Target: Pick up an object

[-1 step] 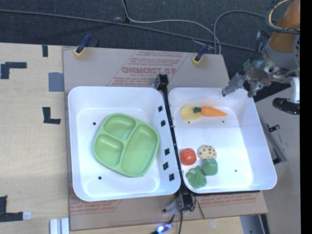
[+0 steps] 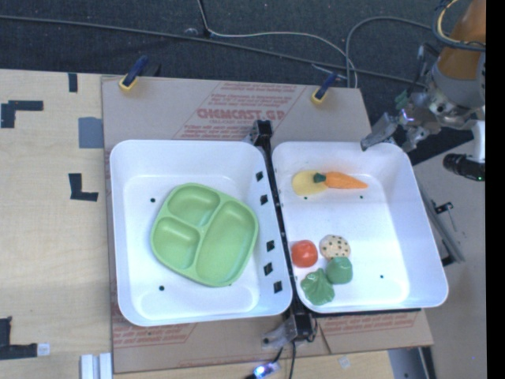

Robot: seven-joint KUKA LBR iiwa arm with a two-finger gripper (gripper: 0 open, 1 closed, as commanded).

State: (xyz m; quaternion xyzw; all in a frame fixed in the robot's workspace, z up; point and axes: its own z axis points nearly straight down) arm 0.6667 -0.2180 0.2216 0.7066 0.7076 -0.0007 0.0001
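Gripper (image 2: 384,135) sits at upper right, just outside the far right corner of the right bin (image 2: 410,243), above the bench; can't tell whether it's open or shut, view too small and dark there. Nothing seen held. Arm's grey w/ orange band (image 2: 465,18) at top right edge. Right bin holds: carrot (image 2: 346,181) lying flat near the far wall, its green end touching a yellow piece (image 2: 304,184); further fwd a cluster — red tomato-like item (image 2: 304,252), speckled cookie (image 2: 335,246) just beside it, two green pieces (image 2: 328,280) below, touching each other. All well apart from gripper. Left bin (image 2: 134,212) holds a green divided tray (image 2: 205,233), three compartments, lying tilted relative to bin walls. Bins sit on cardboard sheet (image 2: 229,113), clamped at far edge w/ two yellow-blue clamps (image 2: 132,73).
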